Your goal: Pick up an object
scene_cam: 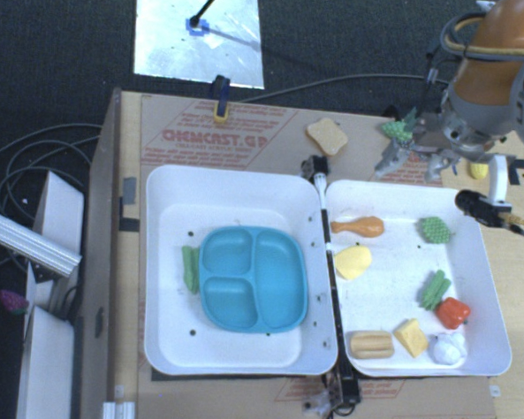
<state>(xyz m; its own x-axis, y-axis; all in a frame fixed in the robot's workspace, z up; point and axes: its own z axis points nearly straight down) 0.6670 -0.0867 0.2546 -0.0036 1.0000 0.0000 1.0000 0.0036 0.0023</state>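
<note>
while the gripper (409,162) hangs above the far edge of the right bin (492,289), we see nothing between its fingers.

we cannot tell if the fingers are spread or pressed together, because they look blurred under the grey wrist. just beside the gripper, on its far left side, we see a small green object (397,128) on the cardboard, and further left a slice of toast (327,136). below the gripper, inside the right bin, lie a chicken drumstick (359,225), a yellow lemon-like piece (353,261) and a green round piece (435,229). further down are a green pod (434,288), a red tomato (452,312), a cheese wedge (411,336), a bread roll (371,345) and a white piece (447,350). well apart to the lower left, the left bin (167,243) holds a blue divided plate (252,278) with a green bean (190,268) just beside it.
</note>
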